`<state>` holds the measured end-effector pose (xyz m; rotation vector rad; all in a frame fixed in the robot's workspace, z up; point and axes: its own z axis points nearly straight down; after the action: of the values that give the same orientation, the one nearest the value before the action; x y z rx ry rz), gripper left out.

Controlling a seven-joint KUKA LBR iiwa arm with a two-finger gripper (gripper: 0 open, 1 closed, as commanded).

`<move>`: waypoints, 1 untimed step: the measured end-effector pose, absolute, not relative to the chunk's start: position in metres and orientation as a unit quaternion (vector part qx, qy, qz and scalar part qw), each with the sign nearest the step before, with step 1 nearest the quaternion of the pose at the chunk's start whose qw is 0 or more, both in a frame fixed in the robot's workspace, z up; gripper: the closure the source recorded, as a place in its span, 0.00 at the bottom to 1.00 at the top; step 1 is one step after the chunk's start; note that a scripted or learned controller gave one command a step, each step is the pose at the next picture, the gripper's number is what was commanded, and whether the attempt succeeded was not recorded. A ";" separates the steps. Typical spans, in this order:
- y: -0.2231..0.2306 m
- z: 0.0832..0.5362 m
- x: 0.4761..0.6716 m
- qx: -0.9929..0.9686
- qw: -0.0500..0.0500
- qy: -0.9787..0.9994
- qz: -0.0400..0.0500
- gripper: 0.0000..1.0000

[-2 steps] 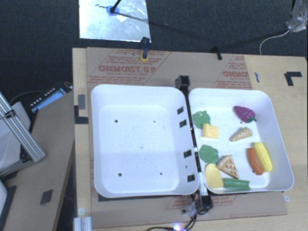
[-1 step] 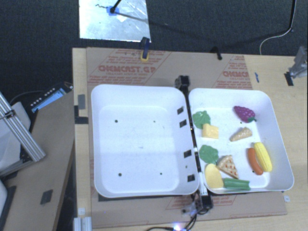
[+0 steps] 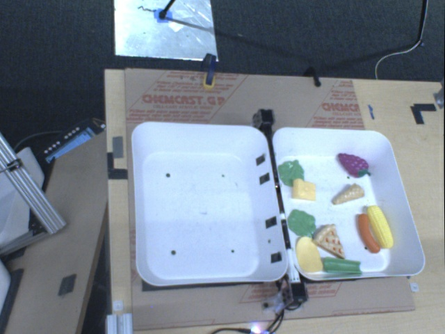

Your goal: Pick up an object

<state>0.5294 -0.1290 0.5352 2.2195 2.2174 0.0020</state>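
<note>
Two shallow white bins of smooth moulded plastic with rounded corners sit side by side on a brown cardboard sheet [image 3: 229, 89] printed with red lettering, which covers the tabletop [image 3: 83, 207]. The left bin [image 3: 149, 145] shows only a few small dark dots on its floor. Black clips [image 3: 265, 179] run down the seam between the two bins.

The right bin [image 3: 389, 152] holds glossy toy food. Taking the yellow cheese cube [image 3: 304, 189] as landmark: a green leafy piece [image 3: 290, 170] touches its upper left; purple knobbly grapes [image 3: 353, 163] lie up and to its right; a tan wedge [image 3: 348, 194] sits just to its right. Below it are a second green piece [image 3: 302, 222], a waffle-patterned triangular slice [image 3: 328, 240], a smooth yellow oval [image 3: 309, 254] and a long green pod [image 3: 341, 265]. Far right of it, ribbed yellow corn [image 3: 380, 226] lies against an orange carrot [image 3: 367, 233].
</note>
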 end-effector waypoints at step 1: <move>-0.170 0.535 0.565 0.707 0.002 0.707 0.000 1.00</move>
<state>0.5645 -0.1702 0.5345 2.2201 2.2177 -0.0003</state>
